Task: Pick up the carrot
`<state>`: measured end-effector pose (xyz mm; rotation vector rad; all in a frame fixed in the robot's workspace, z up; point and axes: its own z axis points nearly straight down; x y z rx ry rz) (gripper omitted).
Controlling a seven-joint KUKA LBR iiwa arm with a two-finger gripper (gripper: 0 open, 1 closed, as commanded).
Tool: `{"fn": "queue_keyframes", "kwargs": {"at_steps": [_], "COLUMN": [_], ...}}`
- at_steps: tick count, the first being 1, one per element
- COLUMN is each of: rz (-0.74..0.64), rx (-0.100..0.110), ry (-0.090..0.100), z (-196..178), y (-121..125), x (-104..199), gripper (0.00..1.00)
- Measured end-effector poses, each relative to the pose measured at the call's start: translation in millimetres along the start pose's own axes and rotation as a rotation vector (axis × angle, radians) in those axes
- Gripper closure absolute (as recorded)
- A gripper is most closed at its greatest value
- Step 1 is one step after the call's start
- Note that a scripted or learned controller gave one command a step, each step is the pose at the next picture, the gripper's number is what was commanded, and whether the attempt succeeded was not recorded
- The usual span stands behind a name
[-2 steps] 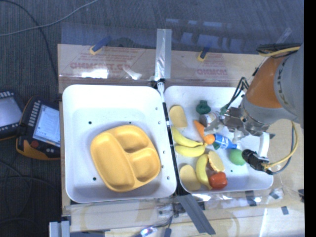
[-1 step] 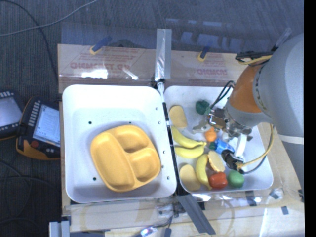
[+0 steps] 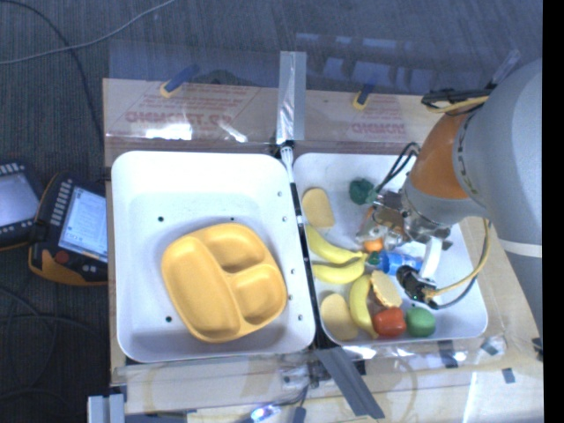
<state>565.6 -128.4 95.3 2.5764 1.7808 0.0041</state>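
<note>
Tool [image 3: 381, 233] hovering low in right bin [image 3: 471, 320], just over carrot [image 3: 374, 246] betw. bananas [image 3: 333, 249] & blue item [image 3: 401, 261]. Approach step underway; can't tell grip state. Next: needing a clean close on carrot amid clutter.

Light falls evenly from above and the scene is fairly bright, with a cool, bluish cast. The two white bins [image 3: 132, 201] come close to washing out, and their floors show only faint shading. The yellow tray [image 3: 225, 278] throws a soft, short shadow on the bin floor around it. Glare streaks the clear tape [image 3: 176, 130] on the cardboard [image 3: 203, 104] behind the bins. The whole frame is slightly soft and grainy; the small items under the arm [image 3: 493, 148] blur together.
</note>
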Motion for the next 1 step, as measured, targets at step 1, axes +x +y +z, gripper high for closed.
{"fn": "queue_keyframes", "kwargs": {"at_steps": [1], "rz": [-0.283], "rx": [0.016], "ry": [0.001], "z": [-84.3], "y": [3.8], "x": [84.3], "gripper": [1.00]}}
